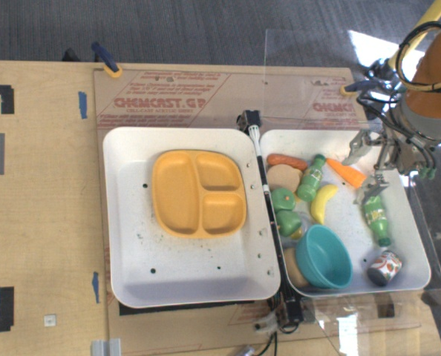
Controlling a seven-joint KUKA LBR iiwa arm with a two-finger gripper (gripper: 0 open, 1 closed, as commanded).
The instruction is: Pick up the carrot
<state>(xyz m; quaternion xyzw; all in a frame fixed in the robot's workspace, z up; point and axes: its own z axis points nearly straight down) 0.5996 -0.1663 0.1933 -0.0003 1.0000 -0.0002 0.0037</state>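
Note:
The carrot (345, 172) is a short orange cone lying in the right bin (416, 232), near its far side, between a green bottle (309, 178) and the gripper. My gripper (365, 166) hangs just right of the carrot's thick end, low over the bin. Its two fingers are spread apart, one (356, 146) toward the far wall and one (373, 187) nearer. The carrot rests on the bin floor at the left edge of the gap between them, and nothing is gripped.
Crowding the right bin are a red-orange sausage-like piece (286, 160), a tan lump (283, 176), green vegetables (287, 210), a banana (323, 201), a second green bottle (376, 218), a teal bowl (324, 256) and a small can (384, 267). The left bin (124, 221) holds an orange divided plate (200, 193).

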